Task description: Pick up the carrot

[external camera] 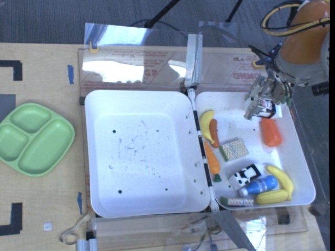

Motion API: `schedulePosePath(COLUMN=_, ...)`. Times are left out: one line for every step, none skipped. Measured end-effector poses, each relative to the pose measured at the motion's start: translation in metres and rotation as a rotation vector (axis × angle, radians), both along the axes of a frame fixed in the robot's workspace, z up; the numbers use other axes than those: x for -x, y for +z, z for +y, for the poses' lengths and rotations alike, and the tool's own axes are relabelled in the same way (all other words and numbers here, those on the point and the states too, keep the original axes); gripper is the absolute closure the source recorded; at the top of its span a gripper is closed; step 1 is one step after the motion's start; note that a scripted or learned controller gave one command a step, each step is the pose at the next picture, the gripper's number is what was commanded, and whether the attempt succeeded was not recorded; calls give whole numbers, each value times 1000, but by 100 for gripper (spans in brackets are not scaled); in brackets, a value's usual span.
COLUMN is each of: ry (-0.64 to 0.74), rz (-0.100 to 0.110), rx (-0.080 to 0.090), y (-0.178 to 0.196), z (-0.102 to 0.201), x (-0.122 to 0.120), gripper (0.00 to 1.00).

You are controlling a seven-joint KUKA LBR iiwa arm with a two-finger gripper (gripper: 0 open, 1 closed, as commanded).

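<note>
Carrot [211, 160] by right bin's [306, 163] left wall, arm [303, 41] above bin's far corner

My bench [42, 203]: pale wood, bearing 2 white bins. Left bin [140, 150] serves as landmark. Right bin [301, 166] touches its right side; green 3-compartment plate [34, 138] lies to its left, apart; blue tape strip [70, 73] sits beyond its upper-left corner.
</note>
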State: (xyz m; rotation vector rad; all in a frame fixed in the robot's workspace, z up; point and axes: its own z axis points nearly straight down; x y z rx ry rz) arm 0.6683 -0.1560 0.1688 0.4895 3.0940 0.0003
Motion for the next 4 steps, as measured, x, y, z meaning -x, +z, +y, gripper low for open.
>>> schedulePosePath(ry=-135, rz=1, rx=-1, y=97, z=13, x=24, gripper=100)
schedulePosePath(ry=281, rz=4, rx=-1, y=-7, z=41, x=17, gripper=100)
schedulePosePath(ry=-100, rz=1, rx=-2, y=9, z=52, x=17, gripper=100)
schedulePosePath(ry=-53, rz=1, rx=0, y=13, z=-17, x=34, gripper=100)
